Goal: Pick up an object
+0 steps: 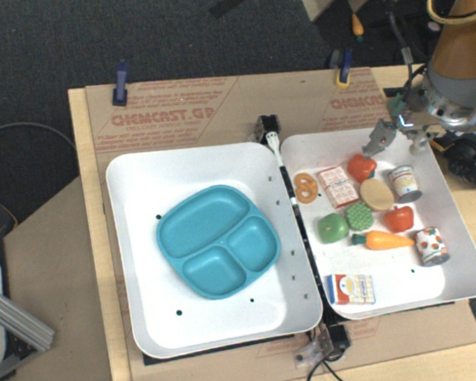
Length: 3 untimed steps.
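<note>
White plastic bins sit side by side on the counter (170, 108). The left bin (133, 239) carries a teal divided plate (218, 241); the right bin (459, 238) holds the toy food. The tool (394, 133) hangs over that bin's far right corner, its two fingers spread and holding nothing, just beside a red tomato (361, 166) and near a small can (404, 183). From here the tomato looks the easiest pick: centre over it, drop straight, and close without nudging the cracker box (337, 187) alongside.
</note>
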Motion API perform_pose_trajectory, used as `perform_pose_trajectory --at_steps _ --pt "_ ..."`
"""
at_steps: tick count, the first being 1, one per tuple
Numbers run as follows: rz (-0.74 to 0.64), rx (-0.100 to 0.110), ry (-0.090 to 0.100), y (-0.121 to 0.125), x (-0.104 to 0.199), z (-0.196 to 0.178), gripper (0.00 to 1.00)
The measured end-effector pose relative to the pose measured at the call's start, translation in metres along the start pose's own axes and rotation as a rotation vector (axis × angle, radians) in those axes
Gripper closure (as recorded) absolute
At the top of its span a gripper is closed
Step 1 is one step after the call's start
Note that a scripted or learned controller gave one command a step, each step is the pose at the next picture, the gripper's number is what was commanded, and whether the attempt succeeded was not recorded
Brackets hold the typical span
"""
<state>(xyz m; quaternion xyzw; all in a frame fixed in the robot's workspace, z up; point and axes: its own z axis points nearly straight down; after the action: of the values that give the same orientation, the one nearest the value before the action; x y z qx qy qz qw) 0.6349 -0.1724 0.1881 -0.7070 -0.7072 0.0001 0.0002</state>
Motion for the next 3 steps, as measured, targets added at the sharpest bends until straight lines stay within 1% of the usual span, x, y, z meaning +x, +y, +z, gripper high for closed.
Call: perform_pose_trajectory --at_steps 1,2,3 --pt "-0.002 -0.004 0.001 0.033 0.025 0.105 0.0" --pt "-0.003 -0.016 -0.003 0.036 0.023 0.084 1.0" --pt "0.005 0.005 0.001 -0.015 -0.018 0.104 1.0"
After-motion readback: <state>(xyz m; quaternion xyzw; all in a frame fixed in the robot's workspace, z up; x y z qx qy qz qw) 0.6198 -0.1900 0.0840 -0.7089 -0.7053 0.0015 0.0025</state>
